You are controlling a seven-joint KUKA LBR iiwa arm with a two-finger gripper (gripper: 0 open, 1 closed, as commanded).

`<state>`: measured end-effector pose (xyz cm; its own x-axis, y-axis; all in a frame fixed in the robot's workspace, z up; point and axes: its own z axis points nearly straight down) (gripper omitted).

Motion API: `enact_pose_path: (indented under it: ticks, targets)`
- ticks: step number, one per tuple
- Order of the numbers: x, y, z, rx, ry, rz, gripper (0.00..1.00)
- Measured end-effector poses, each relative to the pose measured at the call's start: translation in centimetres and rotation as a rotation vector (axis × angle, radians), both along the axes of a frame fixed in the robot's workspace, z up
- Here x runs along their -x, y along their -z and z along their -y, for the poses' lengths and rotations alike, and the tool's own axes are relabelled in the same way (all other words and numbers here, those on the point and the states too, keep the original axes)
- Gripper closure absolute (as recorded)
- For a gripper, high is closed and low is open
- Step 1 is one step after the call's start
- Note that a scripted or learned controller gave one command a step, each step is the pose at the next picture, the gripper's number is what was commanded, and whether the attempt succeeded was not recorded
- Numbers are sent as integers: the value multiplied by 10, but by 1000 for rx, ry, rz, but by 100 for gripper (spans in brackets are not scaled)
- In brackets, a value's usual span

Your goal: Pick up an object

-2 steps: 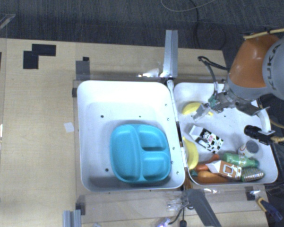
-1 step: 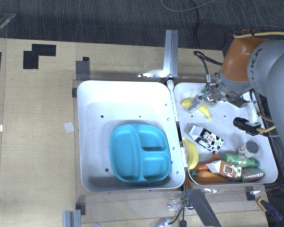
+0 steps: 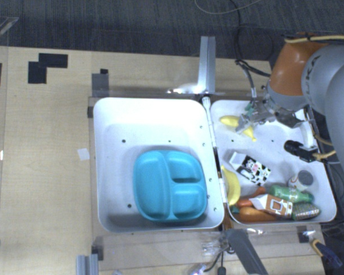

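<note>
My gripper (image 3: 252, 117) hangs low over the far left corner of the right bin (image 3: 326, 211). It is right at a small yellow object (image 3: 231, 121), part of which pokes out below it. Its tip is hidden by the wrist and cables, and I cannot tell whether it touches that object. Further forward in the same bin lie a black-and-white box (image 3: 249, 168), a yellow banana (image 3: 232, 187), an orange carrot (image 3: 253, 213), a green bottle (image 3: 290, 193) and a small round jar (image 3: 302, 180).
A blue divided plate (image 3: 170, 184) lies in the left bin (image 3: 111, 153). The grey arm with its orange band (image 3: 289, 67) reaches in from the right, above the right bin's far side. A black part (image 3: 297, 149) sticks out under the arm.
</note>
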<state>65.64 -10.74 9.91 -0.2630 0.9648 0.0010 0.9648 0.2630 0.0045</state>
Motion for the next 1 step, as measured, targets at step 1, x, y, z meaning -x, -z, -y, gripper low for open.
enact_pose_path:
  ticks: [1]
  targets:
    - [4, -112, -62, 2, 48, 4, 100]
